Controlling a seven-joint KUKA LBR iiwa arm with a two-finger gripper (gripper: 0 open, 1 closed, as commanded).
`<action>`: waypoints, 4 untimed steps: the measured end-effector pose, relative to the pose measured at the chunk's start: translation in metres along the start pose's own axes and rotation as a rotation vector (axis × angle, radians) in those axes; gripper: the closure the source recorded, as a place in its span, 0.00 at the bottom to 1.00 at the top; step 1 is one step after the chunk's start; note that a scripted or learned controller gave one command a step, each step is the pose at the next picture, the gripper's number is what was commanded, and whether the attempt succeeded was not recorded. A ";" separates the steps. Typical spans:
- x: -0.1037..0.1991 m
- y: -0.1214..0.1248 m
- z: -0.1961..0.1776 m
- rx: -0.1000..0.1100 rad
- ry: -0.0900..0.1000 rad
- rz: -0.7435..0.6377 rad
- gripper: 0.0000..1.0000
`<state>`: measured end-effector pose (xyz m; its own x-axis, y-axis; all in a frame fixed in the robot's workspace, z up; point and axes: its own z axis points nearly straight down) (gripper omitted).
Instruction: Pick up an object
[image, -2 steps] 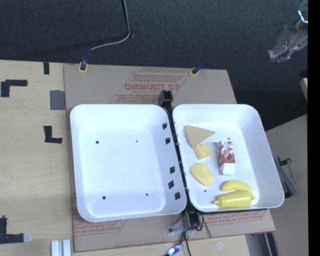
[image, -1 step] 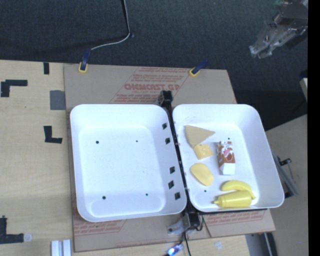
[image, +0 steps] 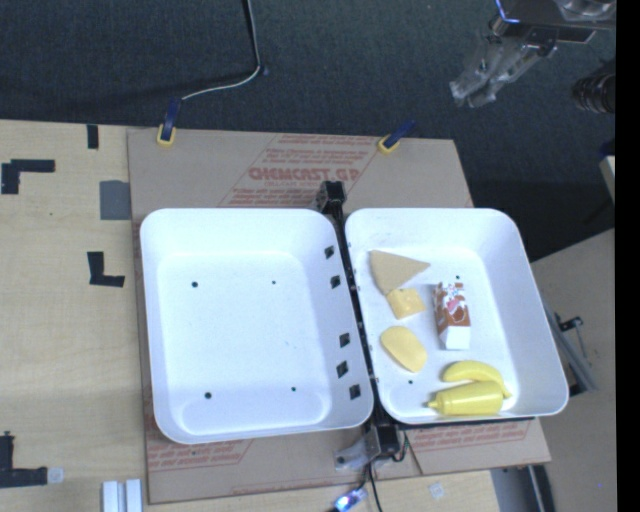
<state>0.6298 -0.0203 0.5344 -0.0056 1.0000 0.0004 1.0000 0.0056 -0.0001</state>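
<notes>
Yellow bottle (image: 468, 400) lies on its side in the right bin (image: 535, 300), long axis running left-right, cap pointing left, well below the gripper (image: 480, 85), which hangs blurred over dark floor; its grip state cannot be told.

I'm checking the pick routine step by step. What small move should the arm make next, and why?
Probably swing the gripper toward the right bin and bring it above the items. It sits at the view's top right, beyond the bench's far edge, well away from the bins. All the objects, such as the yellow wedge and the banana, lie in that bin.
</notes>
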 end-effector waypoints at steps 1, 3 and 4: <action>0.052 0.010 0.000 0.000 0.000 0.002 1.00; 0.122 0.003 0.032 0.003 -0.001 0.004 1.00; 0.173 -0.015 -0.002 -0.002 0.001 0.000 1.00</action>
<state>0.6135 0.1524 0.5365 -0.0052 1.0000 0.0011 1.0000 0.0052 0.0017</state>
